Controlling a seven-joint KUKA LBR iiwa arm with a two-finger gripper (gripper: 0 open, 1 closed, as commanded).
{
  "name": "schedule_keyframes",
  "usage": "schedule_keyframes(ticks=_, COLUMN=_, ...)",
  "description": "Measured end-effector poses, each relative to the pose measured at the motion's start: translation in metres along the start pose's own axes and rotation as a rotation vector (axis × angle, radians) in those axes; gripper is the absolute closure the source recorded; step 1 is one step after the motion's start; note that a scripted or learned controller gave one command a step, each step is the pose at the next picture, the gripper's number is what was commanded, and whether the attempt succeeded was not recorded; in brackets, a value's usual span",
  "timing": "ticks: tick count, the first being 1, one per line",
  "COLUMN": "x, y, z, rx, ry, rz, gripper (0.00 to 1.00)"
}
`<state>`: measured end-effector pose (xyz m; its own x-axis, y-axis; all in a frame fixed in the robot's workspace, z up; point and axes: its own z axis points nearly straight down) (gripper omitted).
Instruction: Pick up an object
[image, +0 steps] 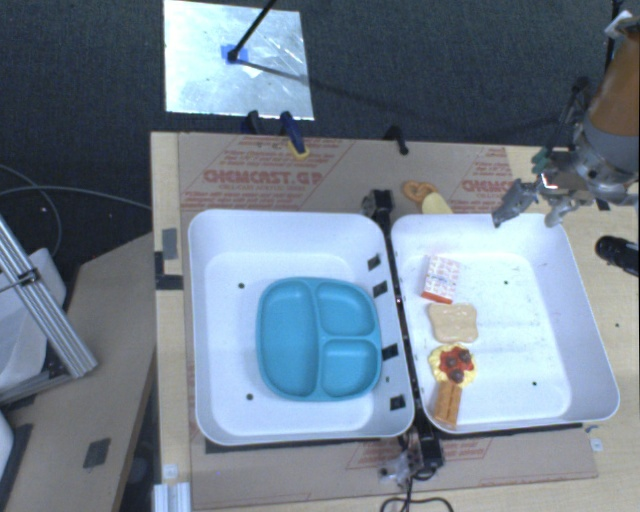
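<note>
Nearest: toy food (452, 362) along right bin (560, 330) left side — untouched. Tool (531, 203) spread wide, holding nothing, above bin's far rim. Pick not begun — all remaining.

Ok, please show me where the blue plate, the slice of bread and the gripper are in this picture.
blue plate (300, 340): camera view, on its large left compartment.
slice of bread (453, 322): camera view, at the middle of its top face.
gripper (528, 206): camera view, midway between its two fingertips, over the right bin's far edge.
</note>
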<state>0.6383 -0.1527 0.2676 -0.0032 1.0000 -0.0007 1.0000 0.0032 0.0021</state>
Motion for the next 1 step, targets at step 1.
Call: schedule_keyframes(ticks=1, x=0.0220, y=-0.0717, z=0.1012, rx=0.015, ry=0.005, rz=0.003, gripper=0.00)
